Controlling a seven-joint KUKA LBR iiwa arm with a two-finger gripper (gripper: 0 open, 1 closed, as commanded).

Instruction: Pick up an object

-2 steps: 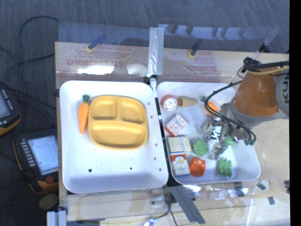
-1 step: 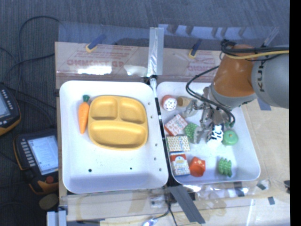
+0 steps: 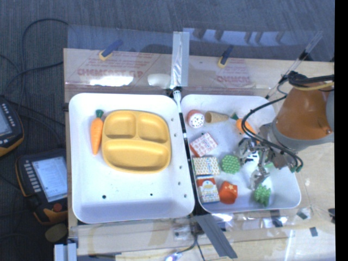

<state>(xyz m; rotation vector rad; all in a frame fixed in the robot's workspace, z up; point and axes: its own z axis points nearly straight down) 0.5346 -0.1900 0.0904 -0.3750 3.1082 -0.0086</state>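
Pickup looks not yet done; tool (image 3: 260,165) is low in the right bin (image 3: 293,199) among toy food; its grip I cannot tell.

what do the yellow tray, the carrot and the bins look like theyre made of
Yellow tray: likely moulded plastic, smooth with a dull sheen, rounded compartment edges. Carrot: probably toy plastic, even orange with a green top; it could be rubber, too small to tell. Bins, left and right: seemingly thin white plastic, soft gloss and rounded corners.
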